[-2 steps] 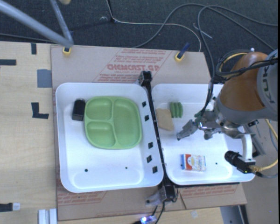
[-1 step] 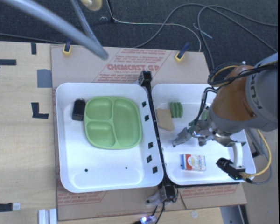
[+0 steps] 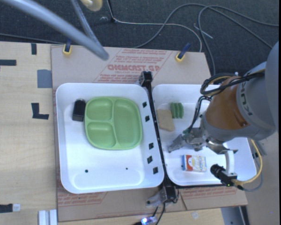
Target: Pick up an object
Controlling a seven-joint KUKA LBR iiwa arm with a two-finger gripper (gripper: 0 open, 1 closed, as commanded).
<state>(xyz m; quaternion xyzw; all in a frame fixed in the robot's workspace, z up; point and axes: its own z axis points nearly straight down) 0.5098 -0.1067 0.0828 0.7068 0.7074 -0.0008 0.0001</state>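
While the grey two-finger gripper (image 3: 180, 143), its state unclear to you, hovers at ten o'clock of the small white-and-blue printed packet (image 3: 194, 163) in the right shallow white bin (image 3: 187, 93), you judge the approach underway, needing descent onto it.

— What do we have in the left bin (image 3: 65, 139)?

— We see a divided tray (image 3: 114, 123) near its middle, with a small block (image 3: 78, 110) touching the tray's left edge.

— And the right bin (image 3: 178, 175)?

— A ridged piece (image 3: 177, 110) lies at the far side, a flat pad (image 3: 165, 120) just left of it, and a small packet (image 3: 194, 163) lies nearer us, under the arm (image 3: 234, 109).
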